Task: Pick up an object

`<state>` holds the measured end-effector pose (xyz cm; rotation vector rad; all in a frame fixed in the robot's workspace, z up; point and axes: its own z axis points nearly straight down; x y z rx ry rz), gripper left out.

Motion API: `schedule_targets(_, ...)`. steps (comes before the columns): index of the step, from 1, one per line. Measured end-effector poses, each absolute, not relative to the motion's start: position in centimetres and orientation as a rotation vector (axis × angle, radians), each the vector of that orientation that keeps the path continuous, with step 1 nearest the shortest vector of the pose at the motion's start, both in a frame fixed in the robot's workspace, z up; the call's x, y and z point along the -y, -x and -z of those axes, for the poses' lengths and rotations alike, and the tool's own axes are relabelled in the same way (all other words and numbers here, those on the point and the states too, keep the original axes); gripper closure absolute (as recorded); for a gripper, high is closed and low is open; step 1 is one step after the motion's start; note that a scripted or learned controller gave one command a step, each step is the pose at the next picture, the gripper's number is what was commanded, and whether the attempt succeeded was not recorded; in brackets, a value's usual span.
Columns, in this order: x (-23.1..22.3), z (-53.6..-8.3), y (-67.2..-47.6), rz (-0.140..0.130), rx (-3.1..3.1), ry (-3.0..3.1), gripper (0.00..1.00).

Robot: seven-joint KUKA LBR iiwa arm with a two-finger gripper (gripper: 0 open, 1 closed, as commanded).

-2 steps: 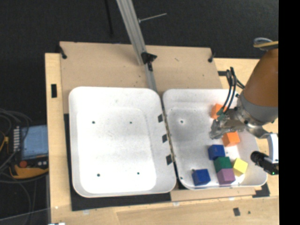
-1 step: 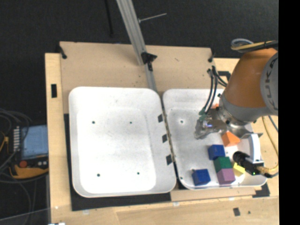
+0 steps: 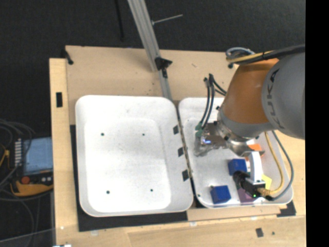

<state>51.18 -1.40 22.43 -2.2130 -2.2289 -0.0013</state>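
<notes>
Gripper (image 3: 204,142) low in right bin (image 3: 187,107), grip state unreadable; blue block (image 3: 220,194) just beyond, likely target.

Smooth glossy white plastic bins (image 3: 128,112), matt wooden bench (image 3: 113,71), ribbed metal rail (image 3: 144,24).

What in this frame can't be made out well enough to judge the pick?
- Gripper: camera view; blurred and half under the arm's wrist, so its fingers' state is unreadable.
- Right bin: the arm covers much of its upper floor.
- Objects by the near right corner: overlapping and small; only two blue blocks read clearly.
- Arm: cut off at the right.
</notes>
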Motion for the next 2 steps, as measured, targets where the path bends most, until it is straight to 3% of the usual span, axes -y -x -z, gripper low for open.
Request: schedule_targets(2, -9.0, -22.7, -51.4, 0.000, 2.229, 2.214, 1.00)
